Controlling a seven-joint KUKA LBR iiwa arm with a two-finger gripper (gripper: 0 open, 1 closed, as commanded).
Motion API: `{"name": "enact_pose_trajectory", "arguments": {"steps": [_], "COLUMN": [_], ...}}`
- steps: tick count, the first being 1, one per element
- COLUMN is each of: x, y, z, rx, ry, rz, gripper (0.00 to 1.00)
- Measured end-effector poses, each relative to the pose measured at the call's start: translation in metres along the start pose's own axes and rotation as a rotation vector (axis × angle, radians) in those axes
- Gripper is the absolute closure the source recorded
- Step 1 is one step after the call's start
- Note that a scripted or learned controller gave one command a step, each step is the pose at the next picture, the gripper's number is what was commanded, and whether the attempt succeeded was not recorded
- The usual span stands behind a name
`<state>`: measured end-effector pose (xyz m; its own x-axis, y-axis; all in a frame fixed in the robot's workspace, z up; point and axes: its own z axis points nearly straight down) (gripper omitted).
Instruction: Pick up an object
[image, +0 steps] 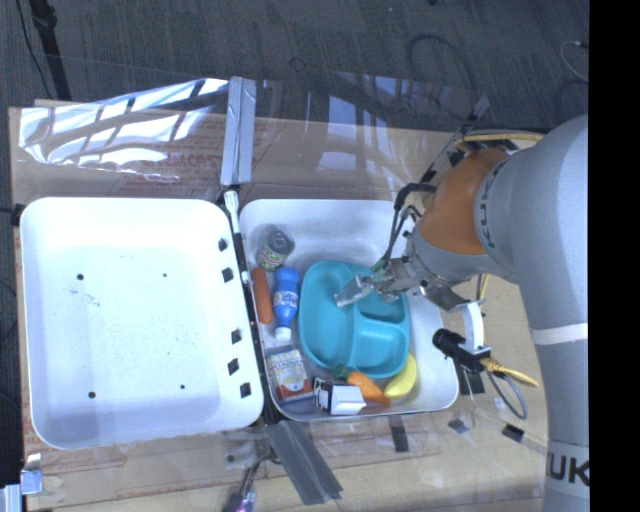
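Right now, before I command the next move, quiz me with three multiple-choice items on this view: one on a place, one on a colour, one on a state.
1. Where do the objects lie?
A. right bin
B. left bin
C. on the bench

2. What colour is the big bowl-like container?
A. red
B. blue
C. green

3. Where is the gripper?
A. over the left bin
B. off the bench
C. over the blue container

Key: 1 A, the bottle, banana and others sit in the right bin. 2 B, the container is plainly blue. 3 C, the gripper sits above its rim.

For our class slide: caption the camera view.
Grey arm's gripper hovers over a blue plastic container in the crowded right white bin.
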<state>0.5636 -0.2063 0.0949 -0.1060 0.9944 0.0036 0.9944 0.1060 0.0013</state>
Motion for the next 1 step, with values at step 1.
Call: {"name": "enact_pose_trajectory", "arguments": {"steps": [1], "x": [0.0115], "y": [0.0065], "z": [-0.0127], "rx": [-0.006], "ry": [0.020], "rz": [-0.016], "gripper": [1.00]}}
